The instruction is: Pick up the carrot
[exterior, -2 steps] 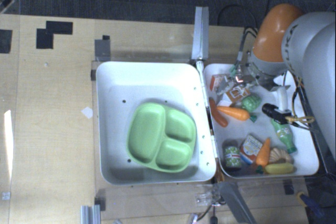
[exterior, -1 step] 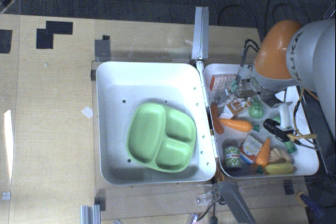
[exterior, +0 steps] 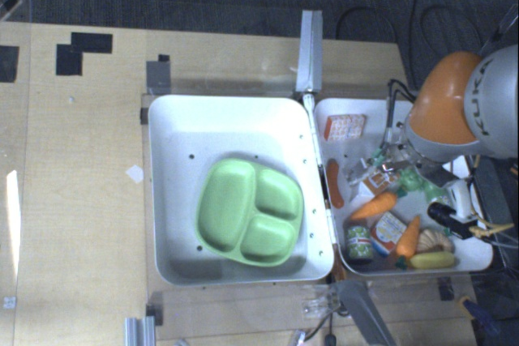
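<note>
Overhead, two shallow white bins are seen side by side on a wooden bench. The left bin (exterior: 174,174) holds a green divided tray (exterior: 250,211) lying slightly tilted near its middle. The right bin (exterior: 478,259) is crowded with small toy foods. A carrot (exterior: 374,207) lies near the middle of this bin, its orange body slanting up to the right, with green leafy fronds at its upper right end. A second orange carrot-like piece (exterior: 408,237) is set just below and to the right of it, beside a yellow banana (exterior: 432,259). A red sausage (exterior: 334,182) lies along the bin's left wall, and a red-and-white packet (exterior: 345,127) sits in the upper left corner. The gripper (exterior: 391,166) is positioned just above the carrot's leafy end, under the arm's orange band (exterior: 442,97). Whether it is spread or closed cannot be told, as it is blurred among the clutter. Nothing can be seen held by it.
</note>
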Robot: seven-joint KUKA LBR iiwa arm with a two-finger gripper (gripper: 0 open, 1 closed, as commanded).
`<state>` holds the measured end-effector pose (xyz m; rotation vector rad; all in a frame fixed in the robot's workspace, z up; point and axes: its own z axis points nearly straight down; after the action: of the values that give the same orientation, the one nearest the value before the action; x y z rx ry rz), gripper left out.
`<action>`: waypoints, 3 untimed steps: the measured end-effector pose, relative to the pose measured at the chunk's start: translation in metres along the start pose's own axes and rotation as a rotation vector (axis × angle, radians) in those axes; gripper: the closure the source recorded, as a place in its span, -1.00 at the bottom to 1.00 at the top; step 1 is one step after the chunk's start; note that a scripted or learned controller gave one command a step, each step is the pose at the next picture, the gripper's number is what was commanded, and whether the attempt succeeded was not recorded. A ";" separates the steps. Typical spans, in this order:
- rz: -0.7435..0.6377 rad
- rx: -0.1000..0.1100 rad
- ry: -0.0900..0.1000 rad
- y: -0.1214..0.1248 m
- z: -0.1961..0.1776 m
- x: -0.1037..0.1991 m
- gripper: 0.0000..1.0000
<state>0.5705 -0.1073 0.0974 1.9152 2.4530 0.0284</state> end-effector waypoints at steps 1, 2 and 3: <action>-0.156 -0.009 -0.007 -0.063 -0.003 0.023 -1.00; -0.366 -0.006 -0.002 -0.074 -0.003 -0.005 -1.00; -0.732 -0.001 -0.006 -0.078 -0.003 -0.014 -1.00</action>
<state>0.4981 -0.1397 0.0978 0.9084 2.9669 0.0054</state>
